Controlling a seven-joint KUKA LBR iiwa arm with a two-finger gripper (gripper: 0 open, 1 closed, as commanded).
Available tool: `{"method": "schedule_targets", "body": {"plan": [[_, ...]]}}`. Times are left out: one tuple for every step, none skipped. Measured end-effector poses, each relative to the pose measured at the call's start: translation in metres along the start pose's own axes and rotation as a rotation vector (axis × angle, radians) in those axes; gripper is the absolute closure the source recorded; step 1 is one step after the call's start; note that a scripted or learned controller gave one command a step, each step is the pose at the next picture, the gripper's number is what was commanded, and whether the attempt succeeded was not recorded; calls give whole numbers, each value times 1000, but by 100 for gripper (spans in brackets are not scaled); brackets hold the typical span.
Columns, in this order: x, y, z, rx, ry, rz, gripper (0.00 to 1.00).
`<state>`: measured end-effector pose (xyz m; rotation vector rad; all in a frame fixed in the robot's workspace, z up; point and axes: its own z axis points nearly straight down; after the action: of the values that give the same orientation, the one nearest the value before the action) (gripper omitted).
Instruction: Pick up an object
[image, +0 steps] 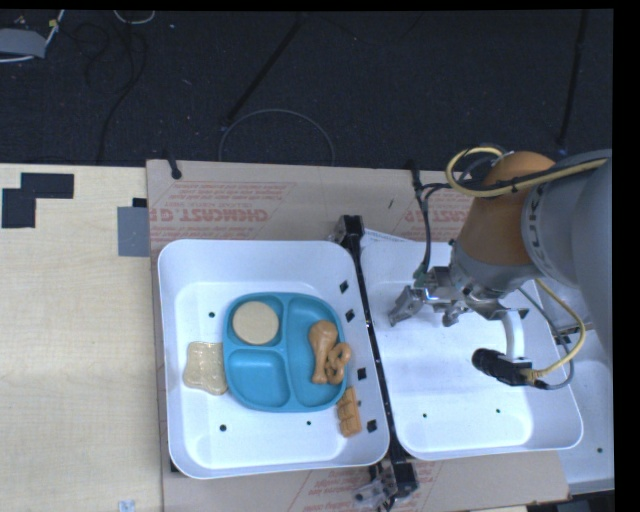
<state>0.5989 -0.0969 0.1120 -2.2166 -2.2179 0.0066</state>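
**Gripper over right bin, fingers spread, nothing held**

Gripper (428, 304) sits low over the upper-left part of the right bin (540, 425). Fingers are splayed apart, one pointing left toward the divider, the other toward the bin floor; nothing between them. Can't tell if the tips touch the floor. Orange band of the arm (500, 215) is right above the wrist, grey link runs off to the right. A yellow cable loops at the top of the wrist, and a black cable (505, 367) hangs over the right bin floor below the gripper.

All the pickable stuff is in the left bin (190, 440), well apart from the gripper, across the black divider (365, 330):
- blue compartment plate (262, 385) in the middle of the bin
- round tan cookie-like disc (254, 322) in the plate's upper-left compartment
- brown pretzel-like piece (328, 351) in the plate's right compartment
- pale toast-like slice (205, 367) on the bin floor, touching the plate's left edge
- small orange-brown chunk (348, 412) on the bin floor just beside the plate's lower-right corner, near the divider

Both bins sit on a cardboard sheet (250, 200) with printed lettering, on a light wood bench (70, 350).
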Motion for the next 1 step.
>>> {"method": "schedule_targets", "body": {"plan": [[2,-1,26,-1,0,1,0]]}}
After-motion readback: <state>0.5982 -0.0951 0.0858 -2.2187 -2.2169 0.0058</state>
